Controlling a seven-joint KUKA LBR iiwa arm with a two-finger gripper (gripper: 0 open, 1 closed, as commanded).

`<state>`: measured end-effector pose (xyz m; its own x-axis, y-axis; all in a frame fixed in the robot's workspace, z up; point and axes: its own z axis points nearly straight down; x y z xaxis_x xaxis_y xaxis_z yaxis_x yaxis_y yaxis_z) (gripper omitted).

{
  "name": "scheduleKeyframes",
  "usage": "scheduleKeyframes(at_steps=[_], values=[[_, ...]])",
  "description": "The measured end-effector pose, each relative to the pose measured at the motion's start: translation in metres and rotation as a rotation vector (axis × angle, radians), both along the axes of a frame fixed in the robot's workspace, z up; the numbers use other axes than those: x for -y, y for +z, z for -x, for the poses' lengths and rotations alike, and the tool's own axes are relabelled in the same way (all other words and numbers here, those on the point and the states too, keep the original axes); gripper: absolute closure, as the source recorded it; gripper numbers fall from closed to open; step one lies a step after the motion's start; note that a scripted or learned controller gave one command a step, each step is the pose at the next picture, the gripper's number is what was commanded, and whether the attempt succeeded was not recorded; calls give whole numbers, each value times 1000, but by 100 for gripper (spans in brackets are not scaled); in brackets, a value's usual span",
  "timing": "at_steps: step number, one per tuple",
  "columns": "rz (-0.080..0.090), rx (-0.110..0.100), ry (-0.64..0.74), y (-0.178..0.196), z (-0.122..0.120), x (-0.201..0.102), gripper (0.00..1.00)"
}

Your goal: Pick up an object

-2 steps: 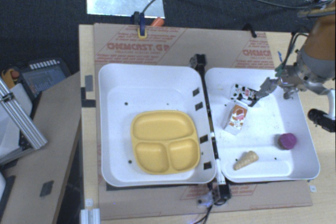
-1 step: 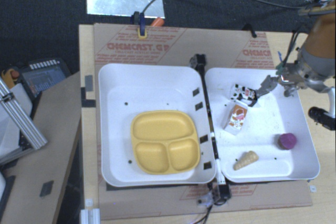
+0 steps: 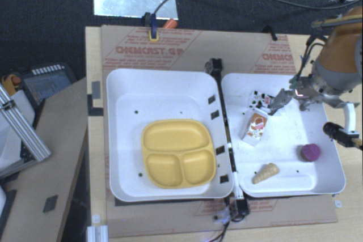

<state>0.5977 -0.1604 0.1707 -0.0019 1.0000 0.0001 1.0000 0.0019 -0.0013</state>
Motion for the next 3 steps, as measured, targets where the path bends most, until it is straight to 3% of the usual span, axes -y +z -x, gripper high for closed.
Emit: scheduleKeyframes(at_steps=[1,2,3], values=[[0,0,0,-42,1,-2,0],[7,28,-1,-61,-7,0,0],[6,31,-1,-52,-8,-1,100]])
